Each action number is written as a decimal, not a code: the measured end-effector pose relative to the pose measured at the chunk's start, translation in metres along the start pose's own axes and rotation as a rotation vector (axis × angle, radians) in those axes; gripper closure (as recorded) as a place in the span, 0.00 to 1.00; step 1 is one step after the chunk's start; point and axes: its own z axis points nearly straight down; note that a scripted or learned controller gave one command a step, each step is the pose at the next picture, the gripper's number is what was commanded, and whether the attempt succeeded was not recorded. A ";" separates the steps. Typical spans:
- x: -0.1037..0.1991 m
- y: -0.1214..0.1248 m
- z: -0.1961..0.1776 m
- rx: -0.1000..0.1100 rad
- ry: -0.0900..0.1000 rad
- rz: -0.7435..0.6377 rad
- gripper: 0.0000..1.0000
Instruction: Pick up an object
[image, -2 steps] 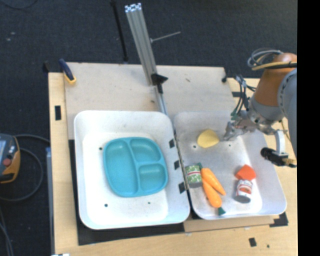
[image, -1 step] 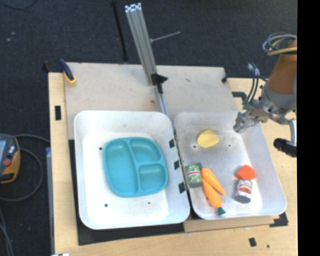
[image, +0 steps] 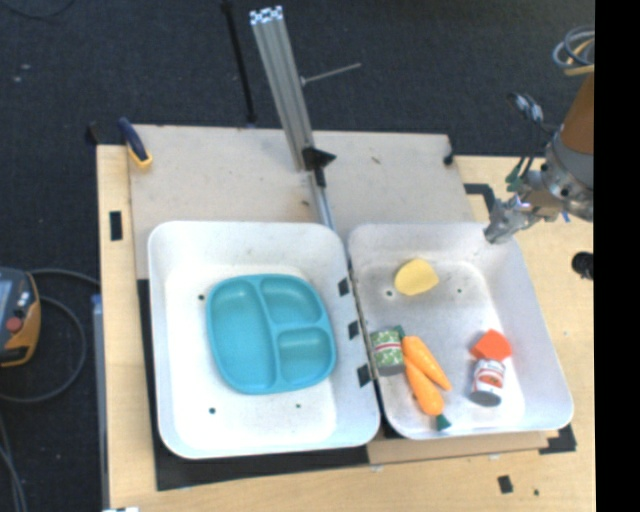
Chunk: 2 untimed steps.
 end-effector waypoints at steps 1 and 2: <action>-0.002 0.002 -0.053 0.002 0.000 -0.001 1.00; 0.052 -0.021 -0.041 0.009 0.002 -0.002 1.00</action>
